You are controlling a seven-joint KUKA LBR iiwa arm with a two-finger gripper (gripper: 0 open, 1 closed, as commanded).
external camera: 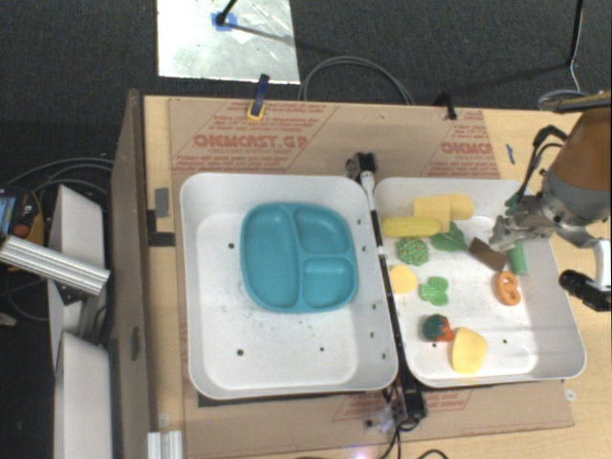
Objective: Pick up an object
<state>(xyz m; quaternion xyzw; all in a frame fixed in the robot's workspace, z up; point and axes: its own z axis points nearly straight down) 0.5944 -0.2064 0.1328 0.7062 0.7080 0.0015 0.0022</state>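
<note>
Toy food (431,216) is lying in the right bin (564,338); the gripper (510,232) is hovering above it, finger state unreadable, needing descent.

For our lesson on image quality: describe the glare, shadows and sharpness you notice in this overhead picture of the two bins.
In the camera view, glare washes out the shiny sheet on the dark floor; the light is even, with the divided blue plate casting only a faint shadow in the left bin; the toy foods are soft-edged and the hand is blurry against the right bin.
</note>
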